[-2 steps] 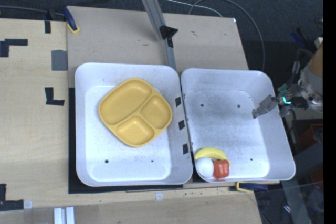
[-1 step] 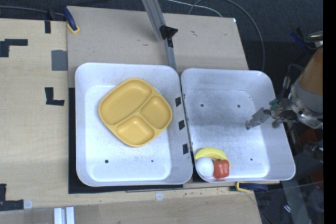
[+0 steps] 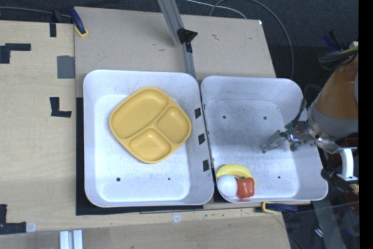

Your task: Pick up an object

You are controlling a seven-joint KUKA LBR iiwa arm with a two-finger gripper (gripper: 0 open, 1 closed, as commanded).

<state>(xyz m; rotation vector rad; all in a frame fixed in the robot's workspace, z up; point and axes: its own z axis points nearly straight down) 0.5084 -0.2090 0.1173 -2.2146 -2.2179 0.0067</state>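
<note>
Gripper (image 3: 273, 143) low over right bin (image 3: 250, 87), right side, fingers slightly apart, nothing between them.
Yellow, white and red objects (image 3: 236, 181) clustered at right bin's near-left corner, well apart from gripper. Yellow divided plate (image 3: 150, 124) lies in left bin (image 3: 96, 143).

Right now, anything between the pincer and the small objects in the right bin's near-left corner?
Nothing visible. The pincer sits over bare floor of the right bin; the yellow, white and red objects cluster in its near-left corner, with open floor between.

Arm (image 3: 338, 96) reaches in from the right, claw (image 3: 273, 143) low, fingers slightly parted
</note>
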